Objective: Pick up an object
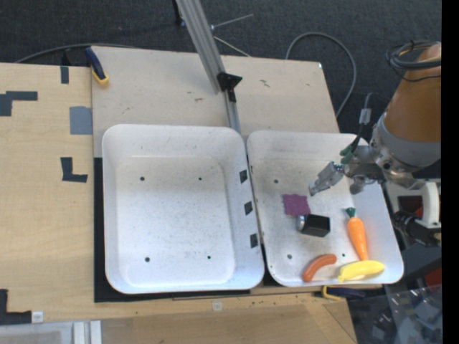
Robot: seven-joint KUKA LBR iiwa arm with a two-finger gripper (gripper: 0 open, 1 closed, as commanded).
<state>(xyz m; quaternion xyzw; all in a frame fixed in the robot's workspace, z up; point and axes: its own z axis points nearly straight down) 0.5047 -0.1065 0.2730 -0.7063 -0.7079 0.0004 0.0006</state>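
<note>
My gripper (337, 184) hangs over the upper right part of the right bin (283, 156), open, with nothing between its fingers. Just below and left of it a flat purple square (295, 204) lies on the bin floor. A small black block (314, 225) sits right under the purple piece. An orange carrot (357, 236) lies lower right, below the gripper. An orange sausage shape (319, 266) and a yellow banana (361, 269) rest along the bin's front edge.
The left bin (172, 206) stands beside the right one, sharing a raised middle rim. A metal rail (204, 38) slants down from the top to the bins' junction. The arm's orange-banded wrist (416, 106) looms at the right edge. Cables run behind.
</note>
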